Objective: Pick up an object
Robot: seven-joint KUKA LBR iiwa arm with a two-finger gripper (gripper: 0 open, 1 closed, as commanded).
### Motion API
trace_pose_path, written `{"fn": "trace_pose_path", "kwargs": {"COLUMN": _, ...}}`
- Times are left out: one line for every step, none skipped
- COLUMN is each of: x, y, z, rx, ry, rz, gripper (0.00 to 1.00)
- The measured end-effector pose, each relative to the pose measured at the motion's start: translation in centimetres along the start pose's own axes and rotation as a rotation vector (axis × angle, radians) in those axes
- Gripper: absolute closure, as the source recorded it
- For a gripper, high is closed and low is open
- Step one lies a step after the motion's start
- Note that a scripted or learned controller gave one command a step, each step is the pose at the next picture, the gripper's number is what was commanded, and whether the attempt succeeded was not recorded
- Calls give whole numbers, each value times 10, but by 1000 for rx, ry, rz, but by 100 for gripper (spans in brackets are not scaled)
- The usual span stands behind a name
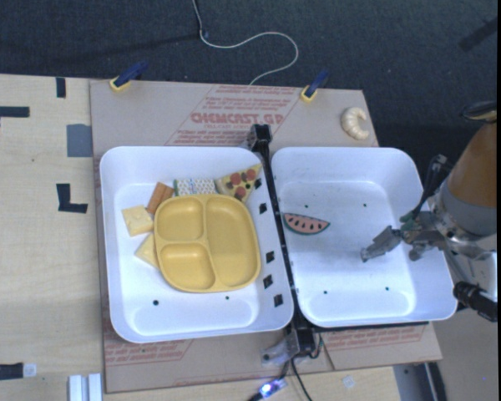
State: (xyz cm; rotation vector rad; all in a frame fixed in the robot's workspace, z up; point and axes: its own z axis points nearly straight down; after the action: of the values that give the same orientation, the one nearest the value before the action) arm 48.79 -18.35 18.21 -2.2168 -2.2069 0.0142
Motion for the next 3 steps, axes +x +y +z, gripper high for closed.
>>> {"fn": "trace_pose_path", "kwargs": {"x": 0, "y": 3, "z": -7, "rx": -13, "ry": -3, "rz": -5, "gripper": 0}}
{"fn": "trace_pose_path", "kwargs": {"x": -9, "y": 2, "z": 48, "rx": -9, "ry": -2, "rz": -4, "gripper": 0}}
{"fn": "trace_pose_path", "kwargs": {"x": -8, "y": 3, "z": 100, "rx": -15, "ry": -4, "rz": -6, "gripper": 0}}
